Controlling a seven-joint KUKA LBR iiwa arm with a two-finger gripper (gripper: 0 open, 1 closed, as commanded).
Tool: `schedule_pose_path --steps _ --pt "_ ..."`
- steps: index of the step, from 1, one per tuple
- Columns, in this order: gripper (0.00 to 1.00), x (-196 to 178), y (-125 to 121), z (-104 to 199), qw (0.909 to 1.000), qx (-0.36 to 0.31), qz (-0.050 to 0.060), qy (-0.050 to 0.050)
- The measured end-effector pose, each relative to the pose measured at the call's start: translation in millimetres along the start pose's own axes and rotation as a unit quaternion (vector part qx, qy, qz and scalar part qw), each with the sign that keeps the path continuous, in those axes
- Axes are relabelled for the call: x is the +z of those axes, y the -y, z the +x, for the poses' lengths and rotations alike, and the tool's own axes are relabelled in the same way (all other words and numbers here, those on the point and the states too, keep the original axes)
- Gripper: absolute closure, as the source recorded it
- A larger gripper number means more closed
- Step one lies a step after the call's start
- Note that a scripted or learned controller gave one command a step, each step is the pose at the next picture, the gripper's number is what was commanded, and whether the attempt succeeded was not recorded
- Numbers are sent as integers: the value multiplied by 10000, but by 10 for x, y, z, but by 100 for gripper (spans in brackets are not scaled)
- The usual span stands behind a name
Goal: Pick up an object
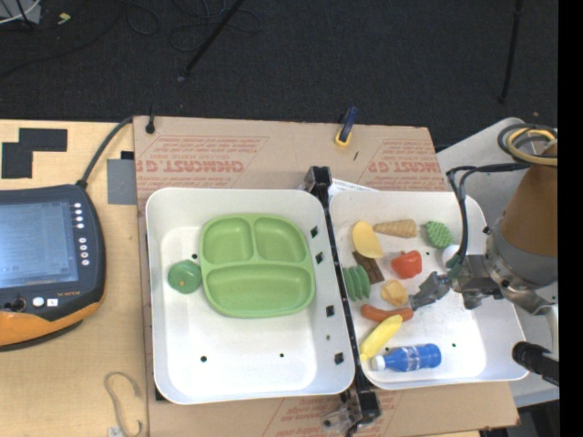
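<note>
**Arm over right bin, toy food loose on bin floor**

The objects to be picked lie in the right bin (474, 358). A red sausage (384, 314) rests near the bin's middle, touching the upper end of a yellow banana (381, 336). Just above the sausage sits a small tan nugget (394, 291). A blue bottle (409, 359) with a white cap lies on its side along the near wall. Further up are a red tomato (407, 263), a brown block (371, 269), a yellow piece (367, 239), a tan cone (394, 228), a green ridged item (357, 283) and a green round item (439, 234).

The gripper (428, 291) sits low, just right of the nugget and sausage. Nothing is seen between its fingers; their spread cannot be determined.

The left bin (173, 353) holds a green divided plate (258, 265) with a green ball (184, 277) touching its left edge.
</note>
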State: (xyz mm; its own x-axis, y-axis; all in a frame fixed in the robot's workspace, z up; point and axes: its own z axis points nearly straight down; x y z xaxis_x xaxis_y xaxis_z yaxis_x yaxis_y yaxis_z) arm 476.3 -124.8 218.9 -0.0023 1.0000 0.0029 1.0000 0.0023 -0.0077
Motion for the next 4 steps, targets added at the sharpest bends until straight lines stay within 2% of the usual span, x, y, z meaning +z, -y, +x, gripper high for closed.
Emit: schedule_pose_path --steps 1,2,3,4 --pt "0 465 43 -50 10000 10 5 0" --pt "0 925 -16 -6 10000 5 1 -2" --pt "0 1312 -44 16 10000 0 -51 5" --pt "100 1207 -24 -8 10000 43 -25 5"
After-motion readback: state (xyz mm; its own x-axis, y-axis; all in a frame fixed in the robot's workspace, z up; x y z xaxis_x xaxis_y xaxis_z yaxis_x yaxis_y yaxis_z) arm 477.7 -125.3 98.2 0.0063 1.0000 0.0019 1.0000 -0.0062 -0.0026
